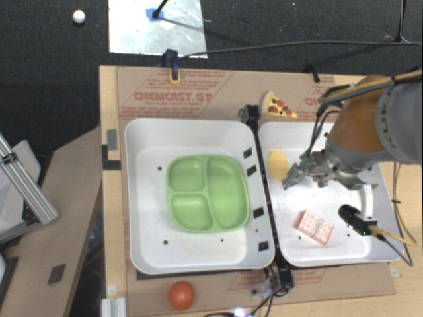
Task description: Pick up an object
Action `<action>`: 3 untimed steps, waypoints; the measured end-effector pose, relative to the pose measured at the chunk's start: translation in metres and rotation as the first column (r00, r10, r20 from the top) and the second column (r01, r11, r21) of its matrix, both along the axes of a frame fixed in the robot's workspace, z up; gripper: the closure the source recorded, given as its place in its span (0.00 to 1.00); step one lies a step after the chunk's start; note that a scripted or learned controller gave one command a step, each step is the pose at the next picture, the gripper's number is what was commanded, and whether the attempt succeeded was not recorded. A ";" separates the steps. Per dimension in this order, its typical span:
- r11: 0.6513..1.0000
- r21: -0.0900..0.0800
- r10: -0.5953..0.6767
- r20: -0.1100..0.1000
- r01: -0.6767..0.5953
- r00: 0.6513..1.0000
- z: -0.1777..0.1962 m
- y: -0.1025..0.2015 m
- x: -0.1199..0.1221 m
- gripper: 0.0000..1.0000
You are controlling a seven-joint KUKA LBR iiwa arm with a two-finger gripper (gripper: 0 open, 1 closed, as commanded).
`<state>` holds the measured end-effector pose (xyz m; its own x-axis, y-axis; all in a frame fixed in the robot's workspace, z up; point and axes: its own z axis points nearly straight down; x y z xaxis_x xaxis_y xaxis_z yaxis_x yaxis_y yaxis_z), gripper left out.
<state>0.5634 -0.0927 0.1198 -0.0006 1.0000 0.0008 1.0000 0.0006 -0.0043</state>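
Gripper [295, 176]: low in the right bin [330, 256] — jaw state impossible to tell.
Nearest: yellow object [277, 163], just left.
Pink box [313, 227]: lying apart, nearer the front.

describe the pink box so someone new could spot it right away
Find the right bin. The pink box lies on its floor near the front, below the gripper. It is flat, pale pink and speckled, unlike the yellow lump further back.
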 end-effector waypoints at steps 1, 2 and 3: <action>1.000 -0.001 0.001 0.006 -0.001 1.000 0.014 0.000 0.002 1.00; 1.000 -0.002 0.003 0.013 -0.003 1.000 0.077 -0.005 0.006 1.00; 1.000 -0.002 0.004 0.011 -0.004 1.000 0.122 -0.003 0.012 1.00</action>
<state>0.5751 -0.0953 0.2413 -0.0043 1.0000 -0.0012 1.0000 0.0043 0.0071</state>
